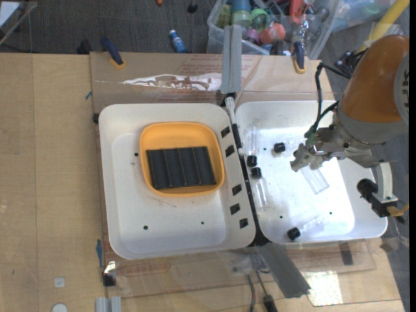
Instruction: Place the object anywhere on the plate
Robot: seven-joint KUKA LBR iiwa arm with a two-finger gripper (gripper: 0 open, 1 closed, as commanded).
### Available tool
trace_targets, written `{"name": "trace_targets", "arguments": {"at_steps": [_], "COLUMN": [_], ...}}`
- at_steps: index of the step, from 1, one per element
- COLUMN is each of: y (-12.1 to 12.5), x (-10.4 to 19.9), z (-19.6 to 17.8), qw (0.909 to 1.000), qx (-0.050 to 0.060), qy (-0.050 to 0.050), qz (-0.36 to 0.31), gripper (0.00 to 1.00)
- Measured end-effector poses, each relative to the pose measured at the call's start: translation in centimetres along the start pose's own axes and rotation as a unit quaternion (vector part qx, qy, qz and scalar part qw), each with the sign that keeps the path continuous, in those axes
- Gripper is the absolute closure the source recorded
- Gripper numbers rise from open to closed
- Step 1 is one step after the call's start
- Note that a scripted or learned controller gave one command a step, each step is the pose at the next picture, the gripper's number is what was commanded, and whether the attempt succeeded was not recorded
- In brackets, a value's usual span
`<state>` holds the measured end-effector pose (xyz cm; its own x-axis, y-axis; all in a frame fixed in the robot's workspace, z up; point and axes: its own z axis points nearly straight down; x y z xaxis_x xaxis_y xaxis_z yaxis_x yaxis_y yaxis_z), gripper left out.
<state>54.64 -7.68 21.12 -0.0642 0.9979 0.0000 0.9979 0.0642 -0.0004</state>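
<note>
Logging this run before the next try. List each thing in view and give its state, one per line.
Orange plate: flat in the left bin, holding a black ridged insert.
Black ridged insert: lying flat on the plate.
Clear vial: lying on its side in the right bin, black cap on.
Second clear vial: lying by the right bin's left wall.
Gripper: low over the right bin; finger state hidden.
Right bin: holds the vials.

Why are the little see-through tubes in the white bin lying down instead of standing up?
Lying down, yes; why, the picture cannot tell. One tube with a black cap rests flat on the right bin floor, another beside the divider.
</note>
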Motion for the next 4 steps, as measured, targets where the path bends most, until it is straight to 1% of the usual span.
{"name": "trace_targets", "arguments": {"at_steps": [1,2,3,4], "y": [4.2,6.0,8.5,9.4], "x": [0.7,2.7,3.9,5.2], "z": [2.0,0.8,1.7,2.7], "qw": [0.9994,0.9982,0.9935,0.9893], "qx": [-0.001,-0.001,-0.001,-0.001], "qy": [0.0,-0.001,-0.001,-0.001], "qz": [-0.035,-0.061,-0.114,-0.146], "gripper": [1.0,1.0,1.0,1.0]}}
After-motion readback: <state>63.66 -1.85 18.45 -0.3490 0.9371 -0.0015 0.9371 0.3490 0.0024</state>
